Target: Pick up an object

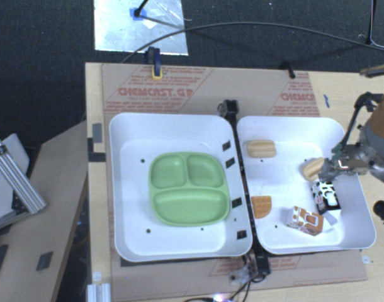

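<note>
I see the arm (378,128) coming in from the right edge of the frame, w/ the hand (335,166) low over the right bin (352,234), mid-right of the frame. Can't tell if the hand is open or closed; too blurred and small. A tan roll-shaped piece (312,168) lies touching or just beside the hand's left tip, but I can't confirm it's gripped.

Other items in the right bin: a tan bun (261,148) at the upper left part of that bin, an orange-brown flat piece (262,206) near the divider at lower left, a brown/white carton (305,220) lying on its side toward the lower middle, and a black/white carton (326,198) just below the hand, near the brown one.

Left bin (126,231), center-left of frame, holds a green divided plate (189,189) w/ three compartments. Both bins sit on a cardboard sheet (179,87) on the bench (66,168).
</note>
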`<control>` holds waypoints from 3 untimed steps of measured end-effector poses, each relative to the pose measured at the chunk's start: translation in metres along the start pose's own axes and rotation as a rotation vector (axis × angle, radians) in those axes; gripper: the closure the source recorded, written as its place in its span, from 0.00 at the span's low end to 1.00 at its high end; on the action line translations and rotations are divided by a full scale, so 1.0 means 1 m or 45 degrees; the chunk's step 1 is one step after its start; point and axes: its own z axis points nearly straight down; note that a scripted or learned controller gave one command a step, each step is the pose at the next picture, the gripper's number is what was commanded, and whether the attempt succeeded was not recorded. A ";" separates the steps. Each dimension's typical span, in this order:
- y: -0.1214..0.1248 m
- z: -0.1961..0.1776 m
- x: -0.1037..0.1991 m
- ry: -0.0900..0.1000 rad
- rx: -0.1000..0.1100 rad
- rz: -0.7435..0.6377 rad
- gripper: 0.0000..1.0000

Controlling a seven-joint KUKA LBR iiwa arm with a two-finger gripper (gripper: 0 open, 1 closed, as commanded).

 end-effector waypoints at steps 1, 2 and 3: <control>0.003 0.003 0.064 0.002 0.000 -0.004 1.00; 0.008 -0.005 0.118 0.001 -0.002 -0.003 1.00; 0.004 -0.012 0.177 0.002 -0.001 -0.004 1.00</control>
